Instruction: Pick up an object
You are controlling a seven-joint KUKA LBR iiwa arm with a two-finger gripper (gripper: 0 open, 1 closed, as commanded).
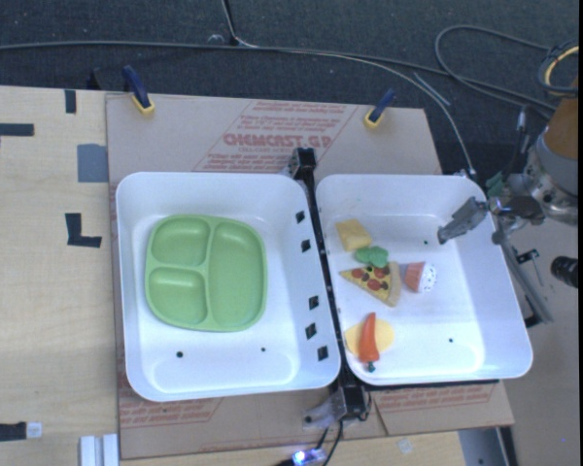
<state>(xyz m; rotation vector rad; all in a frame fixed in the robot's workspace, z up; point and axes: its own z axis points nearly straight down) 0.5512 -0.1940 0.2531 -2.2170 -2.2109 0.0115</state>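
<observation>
The right bin point(466, 343) holds several toy foods. A yellow block point(353, 234) lies near its left wall, and a small green piece point(373, 256) sits just below it. A pizza slice point(374, 280) lies in the middle next to a red and white piece point(420, 277). Toward the front, an orange carrot-like piece point(369, 336) rests on a yellow disc point(383, 335). My gripper point(476, 217) hovers over the bin's upper right part, to the right of all the toys and apart from them. Nothing shows held in it.
The left bin point(136, 357) holds a green divided plate point(206, 271). A black divider strip point(316, 260) runs between the bins. Two clamps point(139, 93) point(377, 113) pin the cardboard sheet at the back. Cables cross the dark floor beyond.
</observation>
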